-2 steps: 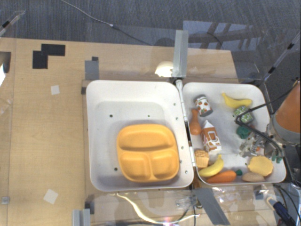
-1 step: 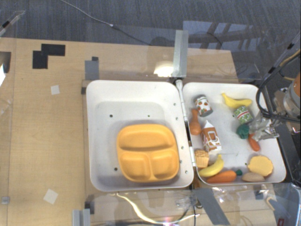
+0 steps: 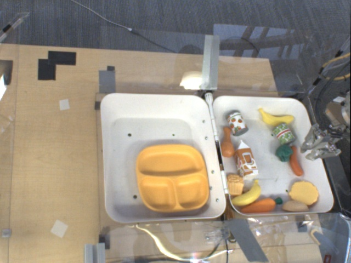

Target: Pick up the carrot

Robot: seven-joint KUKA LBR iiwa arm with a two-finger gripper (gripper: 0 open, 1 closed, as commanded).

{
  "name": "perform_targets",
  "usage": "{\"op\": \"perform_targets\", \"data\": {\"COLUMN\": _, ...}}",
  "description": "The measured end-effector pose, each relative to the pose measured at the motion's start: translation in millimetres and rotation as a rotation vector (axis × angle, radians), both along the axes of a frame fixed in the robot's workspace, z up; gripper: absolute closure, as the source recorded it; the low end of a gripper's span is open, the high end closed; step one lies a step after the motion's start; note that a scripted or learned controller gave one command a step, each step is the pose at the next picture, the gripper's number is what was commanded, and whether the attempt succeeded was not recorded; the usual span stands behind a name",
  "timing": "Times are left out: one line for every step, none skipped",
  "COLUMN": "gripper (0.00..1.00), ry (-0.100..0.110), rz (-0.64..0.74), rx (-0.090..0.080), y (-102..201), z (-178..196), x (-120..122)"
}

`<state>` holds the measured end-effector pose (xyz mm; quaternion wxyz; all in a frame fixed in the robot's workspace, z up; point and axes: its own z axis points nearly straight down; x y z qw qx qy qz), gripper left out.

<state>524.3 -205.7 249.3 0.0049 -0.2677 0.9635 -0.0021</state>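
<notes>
Two orange carrot-shaped toys lie in the right bin (image 3: pixel 328 186). One carrot (image 3: pixel 296 161) lies slanted near the right wall, its upper end against a leafy green piece (image 3: pixel 283 153). The other carrot (image 3: pixel 258 205) rests along the front wall with a small green tip, just under a banana (image 3: pixel 248 194). My gripper (image 3: pixel 321 144) hangs over the bin's right rim, a short way right of the slanted carrot. It is open, with nothing between its fingers.
The right bin also holds a second banana (image 3: pixel 276 118), two small cans (image 3: pixel 237 123) (image 3: pixel 283 131), a milk carton (image 3: pixel 246 159), a drumstick (image 3: pixel 226 141), a yellow round piece (image 3: pixel 304 192) and a potato (image 3: pixel 295 206). The left bin (image 3: pixel 118 147) holds an orange divided plate (image 3: pixel 172 177).
</notes>
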Motion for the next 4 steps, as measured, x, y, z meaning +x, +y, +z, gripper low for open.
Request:
{"op": "perform_targets", "data": {"gripper": 1.00, "ry": -0.003, "rz": 0.194, "rx": 0.001, "y": 33.0, "z": 25.6, "x": 104.6}}
{"op": "perform_targets", "data": {"gripper": 1.00, "ry": 0.005, "rz": 0.730, "rx": -0.004, "y": -0.4, "z": -13.5, "x": 39.8}}
{"op": "perform_targets", "data": {"gripper": 1.00, "ry": -0.001, "rz": 1.167, "rx": -0.011, "y": 1.5, "z": 39.9, "x": 98.5}}
{"op": "perform_targets", "data": {"gripper": 1.00, "ry": 0.009, "rz": 1.234, "rx": 0.003, "y": 17.8, "z": -80.3, "x": 69.9}}
